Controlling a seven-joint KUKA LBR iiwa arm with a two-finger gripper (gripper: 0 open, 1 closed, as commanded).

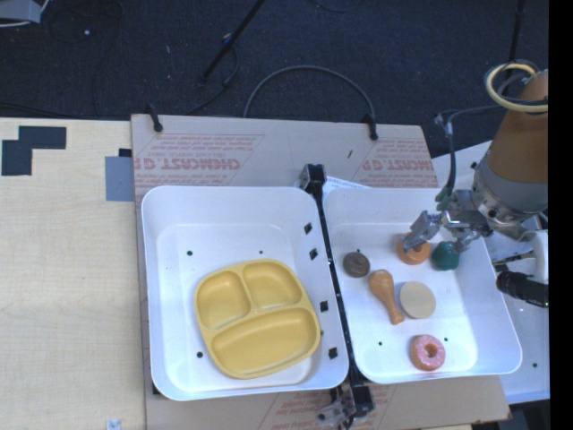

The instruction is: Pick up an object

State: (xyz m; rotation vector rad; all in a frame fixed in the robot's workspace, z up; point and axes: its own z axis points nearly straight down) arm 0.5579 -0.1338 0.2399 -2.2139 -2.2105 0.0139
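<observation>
- Two shallow white bins sit side by side on the bench: the left bin and the right bin, meeting at a black divider strip.
- Lying in the left bin, toward its 5 o'clock corner, is a yellow three-compartment tray, flat and slightly turned.
- Five small things lie in the right bin.
- Nearest the divider, at the bin's 9 o'clock side, is a dark brown round piece.
- Just at 4 o'clock of it lies a tan drumstick-shaped piece, its narrow end pointing to 5 o'clock.
- Touching or just beside that, at its 3 o'clock, is a pale beige disc.
- At the bin's 6 o'clock edge is a pink frosted doughnut, apart from the others.
- Toward 1 o'clock in the bin are an orange round piece and, just at its 3 o'clock, a green ball.
- Reaching in from 3 o'clock, the arm sets the gripper low over those two pieces.
- Its metal fingers look spread apart, one over the orange piece; nothing is seen clamped between them.
</observation>
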